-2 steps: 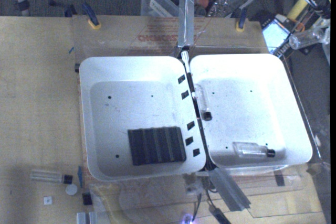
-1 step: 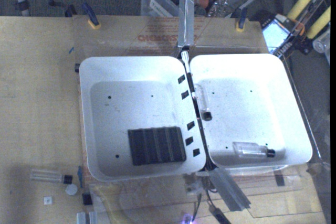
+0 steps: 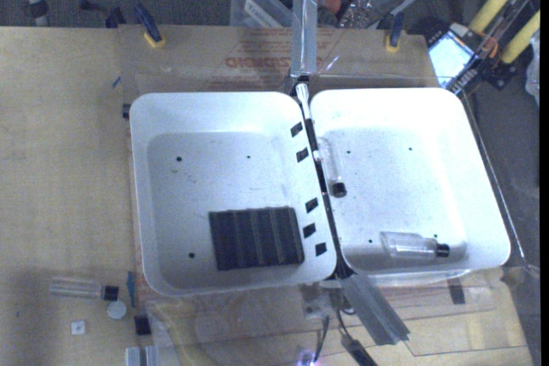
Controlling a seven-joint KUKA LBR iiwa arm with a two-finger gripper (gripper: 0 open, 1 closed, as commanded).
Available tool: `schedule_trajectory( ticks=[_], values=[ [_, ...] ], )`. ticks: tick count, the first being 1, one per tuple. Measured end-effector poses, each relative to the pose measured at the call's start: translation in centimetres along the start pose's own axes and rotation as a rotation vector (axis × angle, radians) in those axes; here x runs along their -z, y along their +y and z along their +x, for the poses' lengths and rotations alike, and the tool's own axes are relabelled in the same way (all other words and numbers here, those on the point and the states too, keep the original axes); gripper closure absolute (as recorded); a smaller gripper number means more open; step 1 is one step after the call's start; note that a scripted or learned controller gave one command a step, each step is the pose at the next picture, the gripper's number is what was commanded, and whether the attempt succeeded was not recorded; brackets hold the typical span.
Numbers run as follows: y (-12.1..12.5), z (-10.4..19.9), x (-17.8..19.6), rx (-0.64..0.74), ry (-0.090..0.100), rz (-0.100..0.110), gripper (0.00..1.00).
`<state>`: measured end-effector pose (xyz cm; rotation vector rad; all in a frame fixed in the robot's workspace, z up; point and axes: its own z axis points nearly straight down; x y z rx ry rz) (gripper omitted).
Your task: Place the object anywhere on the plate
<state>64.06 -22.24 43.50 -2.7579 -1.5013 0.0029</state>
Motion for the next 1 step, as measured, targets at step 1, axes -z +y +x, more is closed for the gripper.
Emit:
schedule_trajectory(
  ticks=[1],
  values=[
    [-1.78, 1.52, -0.05, -0.579, 0.000, 0.003, 1.00]
  ],
)
